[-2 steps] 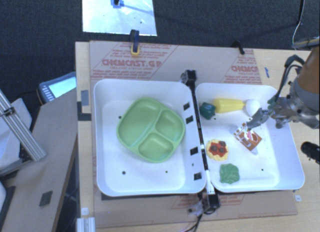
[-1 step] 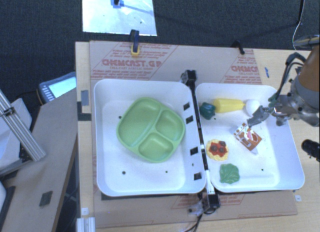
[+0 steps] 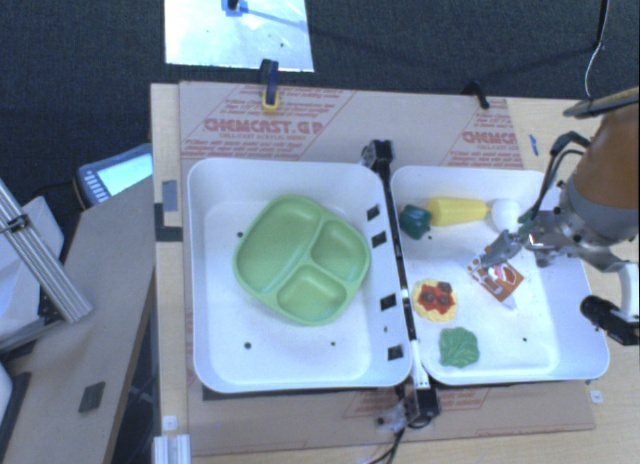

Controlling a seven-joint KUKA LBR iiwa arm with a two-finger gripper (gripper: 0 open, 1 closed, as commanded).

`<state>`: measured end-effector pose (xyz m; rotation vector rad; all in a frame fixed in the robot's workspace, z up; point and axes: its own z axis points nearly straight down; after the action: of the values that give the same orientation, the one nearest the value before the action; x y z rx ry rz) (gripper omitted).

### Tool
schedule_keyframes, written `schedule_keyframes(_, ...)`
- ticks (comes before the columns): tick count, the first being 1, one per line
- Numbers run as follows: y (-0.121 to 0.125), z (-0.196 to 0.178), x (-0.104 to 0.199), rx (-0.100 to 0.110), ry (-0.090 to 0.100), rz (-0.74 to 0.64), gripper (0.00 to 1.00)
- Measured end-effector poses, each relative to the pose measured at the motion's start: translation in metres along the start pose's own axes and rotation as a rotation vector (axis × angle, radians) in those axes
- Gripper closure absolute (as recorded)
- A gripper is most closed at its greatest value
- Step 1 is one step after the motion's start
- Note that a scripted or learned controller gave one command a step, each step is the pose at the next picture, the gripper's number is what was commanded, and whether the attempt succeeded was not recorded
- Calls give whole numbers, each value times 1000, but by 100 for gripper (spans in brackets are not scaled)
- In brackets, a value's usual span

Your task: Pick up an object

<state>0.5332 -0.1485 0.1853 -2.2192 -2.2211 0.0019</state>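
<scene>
Red and white, the small packet (image 3: 497, 279) lies in the right bin (image 3: 570, 362), about midway along it and toward its right side, tilted so its long axis runs from upper left to lower right. The end effector (image 3: 503, 249) hangs just above the packet's upper left end, close to touching. Whether its tips are spread or pressed together I cannot tell. A short drop should meet it.
</scene>
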Motion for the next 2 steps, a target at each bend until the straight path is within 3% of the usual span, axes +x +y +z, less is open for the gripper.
schedule_keyframes(1, 8, 53, 7, 0, 1, -1, 0)
schedule_keyframes(2, 14, 78, 3, -22, -10, 3, 0)
